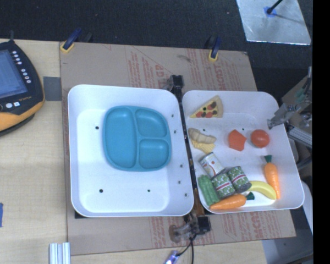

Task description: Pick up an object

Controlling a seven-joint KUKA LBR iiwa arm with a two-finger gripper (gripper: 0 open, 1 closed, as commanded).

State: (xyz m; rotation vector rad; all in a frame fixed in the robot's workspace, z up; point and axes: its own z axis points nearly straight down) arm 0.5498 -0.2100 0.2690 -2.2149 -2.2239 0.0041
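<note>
The grey metal pincer (277, 120) sits at the right edge of the right white plastic bin (239, 99), near the round red toy tomato (259, 138). I cannot tell how wide it is. It holds nothing.

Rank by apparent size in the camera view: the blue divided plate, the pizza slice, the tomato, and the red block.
1. blue divided plate, by far the largest
2. pizza slice
3. tomato and red block: they look about alike, so no ranking between them.
</note>
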